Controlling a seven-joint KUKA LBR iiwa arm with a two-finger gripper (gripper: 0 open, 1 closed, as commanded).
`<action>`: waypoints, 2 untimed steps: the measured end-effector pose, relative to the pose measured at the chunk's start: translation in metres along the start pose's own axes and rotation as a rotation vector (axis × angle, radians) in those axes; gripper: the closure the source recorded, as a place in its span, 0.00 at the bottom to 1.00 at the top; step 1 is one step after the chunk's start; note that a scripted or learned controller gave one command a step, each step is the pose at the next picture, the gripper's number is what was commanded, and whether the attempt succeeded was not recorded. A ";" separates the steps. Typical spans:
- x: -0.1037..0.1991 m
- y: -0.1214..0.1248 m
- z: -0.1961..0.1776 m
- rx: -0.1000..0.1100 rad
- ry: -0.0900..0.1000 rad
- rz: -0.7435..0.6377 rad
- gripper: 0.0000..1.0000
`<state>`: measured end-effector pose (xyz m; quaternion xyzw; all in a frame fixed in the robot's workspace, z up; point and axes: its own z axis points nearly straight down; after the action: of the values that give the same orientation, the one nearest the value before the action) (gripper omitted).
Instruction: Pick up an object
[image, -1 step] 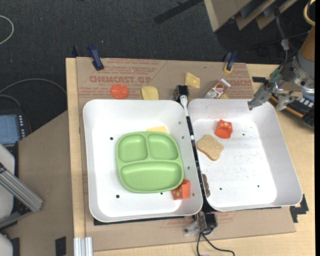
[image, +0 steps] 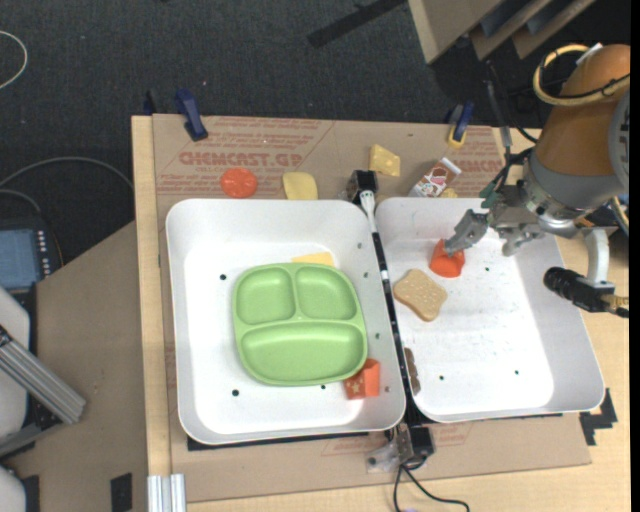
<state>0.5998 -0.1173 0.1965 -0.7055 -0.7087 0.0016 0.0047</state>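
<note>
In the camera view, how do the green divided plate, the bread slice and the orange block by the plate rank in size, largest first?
1. Green divided plate
2. Bread slice
3. Orange block

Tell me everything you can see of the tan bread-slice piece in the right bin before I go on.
The tan bread-slice piece looks like a toy slice of toast: pale beige face, slightly darker crust edge, rounded top, probably plastic or foam. It lies flat on the floor of the right white bin, near that bin's left wall, turned at a slant. Nothing appears to touch it: the small orange-red object sits just up and right of it, apart, and the gripper is farther up and right.
</note>
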 end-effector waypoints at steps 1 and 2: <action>-0.013 0.023 0.117 -0.004 -0.003 0.004 0.00; -0.022 0.064 0.110 -0.015 -0.007 0.002 0.00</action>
<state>0.6632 -0.1390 0.0854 -0.7062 -0.7080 -0.0013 -0.0028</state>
